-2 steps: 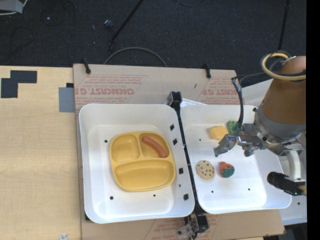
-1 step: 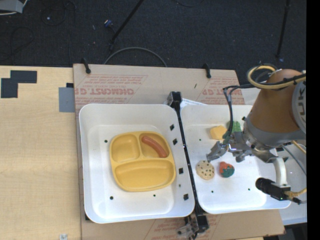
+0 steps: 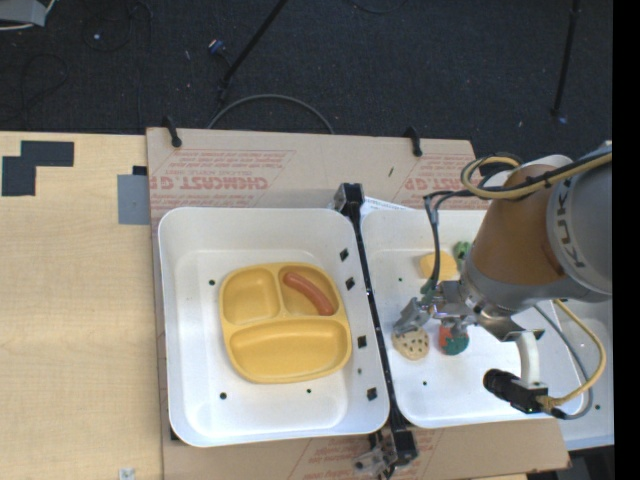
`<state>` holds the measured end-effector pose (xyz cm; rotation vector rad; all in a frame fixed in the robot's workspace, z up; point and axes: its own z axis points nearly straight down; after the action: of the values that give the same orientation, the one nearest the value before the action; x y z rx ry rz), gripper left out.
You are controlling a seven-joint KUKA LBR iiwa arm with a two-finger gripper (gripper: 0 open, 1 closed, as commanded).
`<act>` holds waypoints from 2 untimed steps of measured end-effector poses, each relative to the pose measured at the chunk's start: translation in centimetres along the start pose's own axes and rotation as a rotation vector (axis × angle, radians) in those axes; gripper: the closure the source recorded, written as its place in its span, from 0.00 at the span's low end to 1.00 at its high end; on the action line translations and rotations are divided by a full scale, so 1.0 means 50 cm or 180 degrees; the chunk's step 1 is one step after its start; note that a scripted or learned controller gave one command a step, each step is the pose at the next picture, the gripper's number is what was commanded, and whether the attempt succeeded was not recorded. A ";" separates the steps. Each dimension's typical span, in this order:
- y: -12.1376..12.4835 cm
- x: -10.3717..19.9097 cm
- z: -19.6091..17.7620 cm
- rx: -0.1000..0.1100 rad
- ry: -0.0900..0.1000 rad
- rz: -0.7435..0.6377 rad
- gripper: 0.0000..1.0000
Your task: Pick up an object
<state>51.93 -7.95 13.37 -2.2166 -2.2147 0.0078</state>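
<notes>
Left of the hand [image 3: 425,318], a glossy yellow plastic tray [image 3: 285,353] sits in a smooth white bin [image 3: 190,318]; matt wood worktop [image 3: 70,318].

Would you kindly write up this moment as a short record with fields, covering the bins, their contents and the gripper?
left bin: holds a yellow divided tray
tray contents: a hot dog in the upper right compartment
right bin: a cookie, a red and green object, a yellow item partly hidden by the arm
gripper: low over the right bin, just above the cookie
grasp: no object visible between its fingers
</notes>
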 end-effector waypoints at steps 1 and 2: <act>0.001 -0.001 0.093 -0.0025 -0.0009 0.0004 0.00; 0.001 -0.002 0.071 -0.0019 -0.0003 0.0018 1.00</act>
<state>51.93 -8.04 9.81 -2.2265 -2.2118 0.0023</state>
